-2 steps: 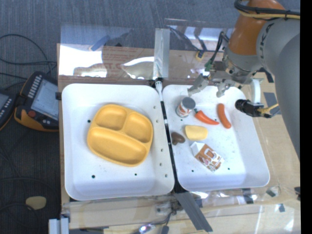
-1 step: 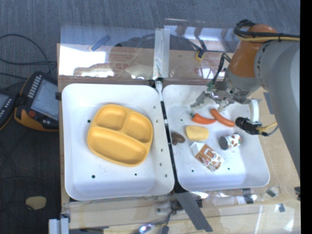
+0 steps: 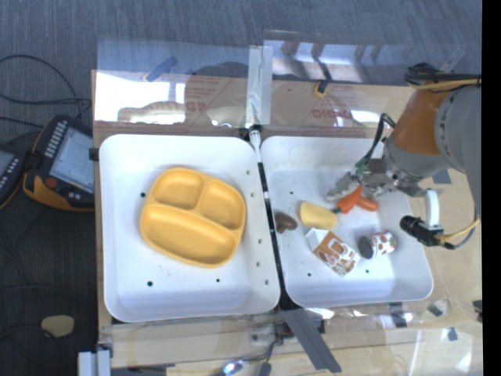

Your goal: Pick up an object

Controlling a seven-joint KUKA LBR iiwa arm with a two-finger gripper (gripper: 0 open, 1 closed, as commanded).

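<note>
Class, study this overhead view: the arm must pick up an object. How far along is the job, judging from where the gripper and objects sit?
Done: the gripper has reached into the right bin and sits right at the orange carrot-like piece. In hand: a grasp attempt there; whether it holds is unclear. Left: lifting. The yellow block, printed packet and small can lie on the bin floor; the yellow tray sits in the left bin.

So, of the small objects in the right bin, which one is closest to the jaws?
The orange carrot-like piece, directly at the gripper. The pale yellow block and the others lie farther left or lower.
</note>
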